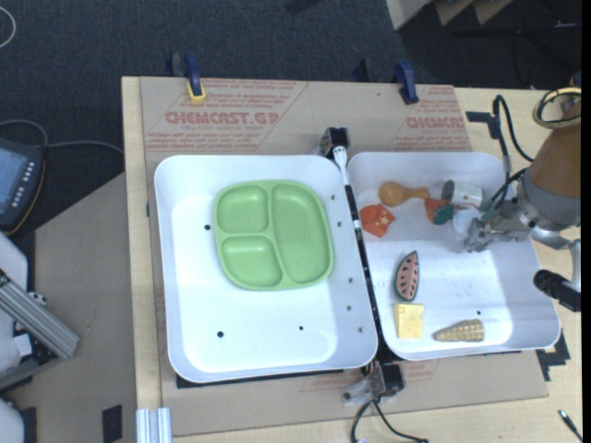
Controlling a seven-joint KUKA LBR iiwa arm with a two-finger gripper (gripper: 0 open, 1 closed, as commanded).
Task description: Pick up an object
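Toward the left side of the surface (143,247) sits the left bin (185,321), carrying a green divided plate (274,234) near its middle. Next comes the right bin (517,326), where the things to pick from lie. Close to its left wall is an orange-red toy piece (376,219); further along the far edge lie a tan pear-shaped piece (399,193) and a small orange and green piece (438,209), with a pale cylinder (464,195) just beside it. Nearer the front edge are a watermelon slice (407,276), a yellow cheese block (409,321) and a corn cob (460,332).

As a judgement, the task is at an early stage: every piece rests on the bin floor and nothing is lifted, so the grasp and the lift are both left to do.

At the right edge the arm (559,169) reaches in, bent down into the right bin's far right part. The gripper (480,233) sits low over bare bin floor, just beside the pale cylinder and the orange and green piece. Whether the jaws are spread or closed I cannot tell; nothing is seen between them.
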